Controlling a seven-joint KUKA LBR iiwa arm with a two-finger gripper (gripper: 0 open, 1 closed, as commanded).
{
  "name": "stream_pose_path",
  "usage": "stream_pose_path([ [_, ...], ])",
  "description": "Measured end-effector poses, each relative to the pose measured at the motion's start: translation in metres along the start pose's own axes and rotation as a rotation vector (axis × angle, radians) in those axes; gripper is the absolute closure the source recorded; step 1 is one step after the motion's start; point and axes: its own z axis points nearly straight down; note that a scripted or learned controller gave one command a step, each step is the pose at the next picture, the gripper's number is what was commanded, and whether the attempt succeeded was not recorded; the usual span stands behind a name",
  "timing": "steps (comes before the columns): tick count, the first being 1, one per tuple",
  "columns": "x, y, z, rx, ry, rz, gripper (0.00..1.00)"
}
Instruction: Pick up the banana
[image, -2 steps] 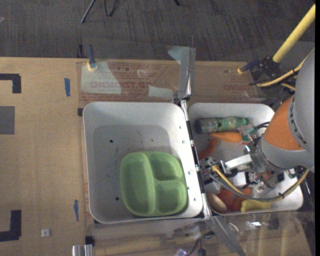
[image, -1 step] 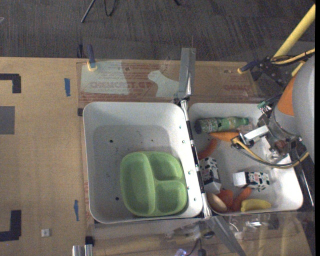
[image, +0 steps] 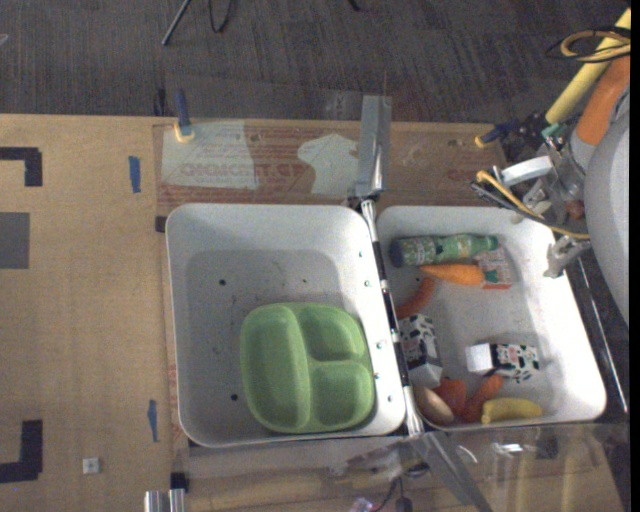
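The banana (image: 512, 409) is small and yellow. It lies flat at the front of the right bin (image: 585, 345), close to the front wall. The grey arm with its orange band (image: 610, 100) comes in at the upper right, trailing yellow cables. Its gripper (image: 556, 250) hangs over the bin's far right rim, well behind the banana and apart from it. Nothing is visible in the gripper.
Orange pieces (image: 480, 392) and a tan round item (image: 435, 403) lie just left of the banana. Two cow-print cartons (image: 505, 358) (image: 420, 345), a carrot (image: 455, 273) and a green bottle (image: 445, 247) share that bin. A green divided plate (image: 305, 368) lies in the left bin (image: 200, 300).
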Motion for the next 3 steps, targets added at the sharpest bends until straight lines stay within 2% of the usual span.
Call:
stream_pose_path([
  [1,-0.024,-0.072,0.06,0.003,-0.004,-0.016,0.0],
  [2,-0.008,-0.173,0.008,0.001,0.001,0.039,0.0],
  [3,0.057,-0.266,0.008,0.0,0.001,-0.175,0.0],
])
